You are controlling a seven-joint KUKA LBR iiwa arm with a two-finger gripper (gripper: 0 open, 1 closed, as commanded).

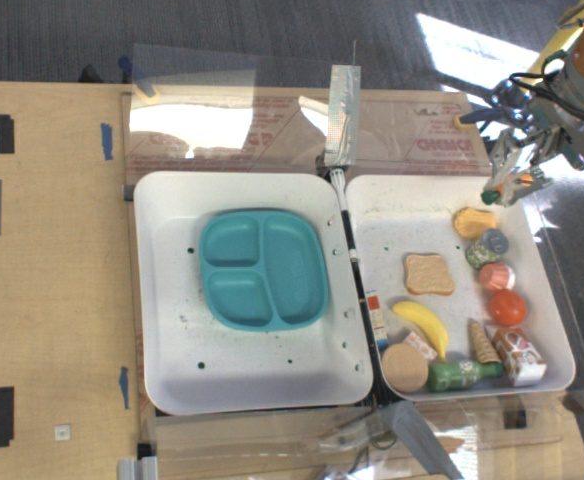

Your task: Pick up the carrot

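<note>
From above, we see the gripper point(512, 180) hanging over the far right corner of the right bin point(557, 313), and we cannot tell how it stands or whether it holds anything. We cannot pick out the carrot for sure among the toy food in that bin: an orange piece point(473, 222) lies just below the gripper, with a slice of bread point(429, 274), a banana point(421, 324) and a tomato point(508, 308) nearer us. The left bin point(162, 298) holds a teal divided plate point(265, 269).
</note>
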